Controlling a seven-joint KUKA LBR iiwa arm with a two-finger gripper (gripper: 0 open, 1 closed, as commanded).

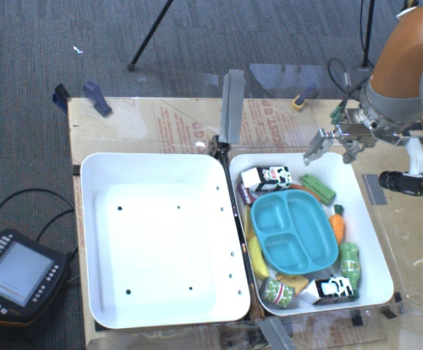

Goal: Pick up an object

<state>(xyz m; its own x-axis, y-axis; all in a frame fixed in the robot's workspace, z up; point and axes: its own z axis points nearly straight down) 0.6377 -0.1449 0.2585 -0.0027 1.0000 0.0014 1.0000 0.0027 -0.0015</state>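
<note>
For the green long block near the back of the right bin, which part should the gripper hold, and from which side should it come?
Probably grip the green block across its narrow width at mid-length, coming straight down from above. It lies flat and slanted beside the blue tray, with its long sides exposed. The gripper hangs above the bin's back edge, so the approach looks short.

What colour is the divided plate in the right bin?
The divided plate is light blue, turquoise-like; the camera view shows it clearly.

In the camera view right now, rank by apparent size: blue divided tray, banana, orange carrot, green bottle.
1. blue divided tray, clearly largest.
2. banana, though the tray overlaps part of it.
3. green bottle.
4. orange carrot, also partly hidden by the tray's rim, so the last two are close.
</note>
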